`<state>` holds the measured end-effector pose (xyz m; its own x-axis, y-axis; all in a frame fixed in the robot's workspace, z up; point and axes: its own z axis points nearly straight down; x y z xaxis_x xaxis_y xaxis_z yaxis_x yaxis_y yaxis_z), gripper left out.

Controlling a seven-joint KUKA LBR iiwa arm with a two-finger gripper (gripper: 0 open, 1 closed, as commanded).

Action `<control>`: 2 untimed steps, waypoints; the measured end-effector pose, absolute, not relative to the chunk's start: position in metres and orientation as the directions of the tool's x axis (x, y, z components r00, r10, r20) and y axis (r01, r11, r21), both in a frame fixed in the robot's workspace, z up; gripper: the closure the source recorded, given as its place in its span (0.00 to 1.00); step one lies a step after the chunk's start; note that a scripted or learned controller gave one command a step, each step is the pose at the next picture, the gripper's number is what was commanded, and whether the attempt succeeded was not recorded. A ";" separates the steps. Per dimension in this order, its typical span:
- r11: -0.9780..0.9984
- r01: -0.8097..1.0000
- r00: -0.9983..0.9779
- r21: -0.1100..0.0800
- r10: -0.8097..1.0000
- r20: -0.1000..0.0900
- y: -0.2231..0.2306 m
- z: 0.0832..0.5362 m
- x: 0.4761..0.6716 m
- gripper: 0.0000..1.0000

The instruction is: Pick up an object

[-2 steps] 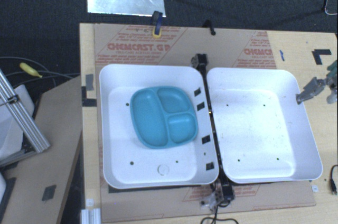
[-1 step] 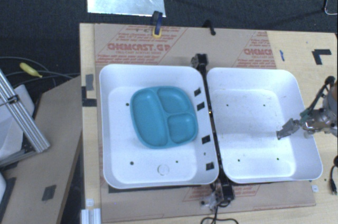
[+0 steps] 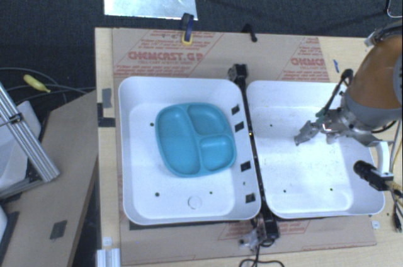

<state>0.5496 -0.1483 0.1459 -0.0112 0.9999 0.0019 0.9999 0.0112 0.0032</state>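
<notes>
A light blue divided plate (image 3: 194,138) with three compartments lies flat in the middle of the left bin (image 3: 135,133). My gripper (image 3: 303,133) hangs over the right bin (image 3: 296,196), above its upper middle, pointing left. It is well apart from the plate, on the other side of the divider between the bins. I see nothing in the gripper. The grey and orange arm (image 3: 376,86) comes in from the right edge.
A faint small round mark (image 3: 194,201) shows on the left bin's floor near its front wall. Black clips (image 3: 241,127) line the divider between the bins. A black part (image 3: 370,175) sticks out by the right bin's right rim. Cardboard (image 3: 208,55) lies under both bins.
</notes>
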 end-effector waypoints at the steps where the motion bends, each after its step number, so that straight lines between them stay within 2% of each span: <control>1: -0.002 1.000 0.002 -0.001 1.000 -0.001 -0.184 0.081 0.532 0.00; 2: 0.009 1.000 -0.009 0.007 1.000 -0.001 -0.150 0.086 0.591 0.00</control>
<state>0.5910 -0.1499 0.0855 -0.0093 1.0000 -0.0011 0.9999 0.0093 0.0072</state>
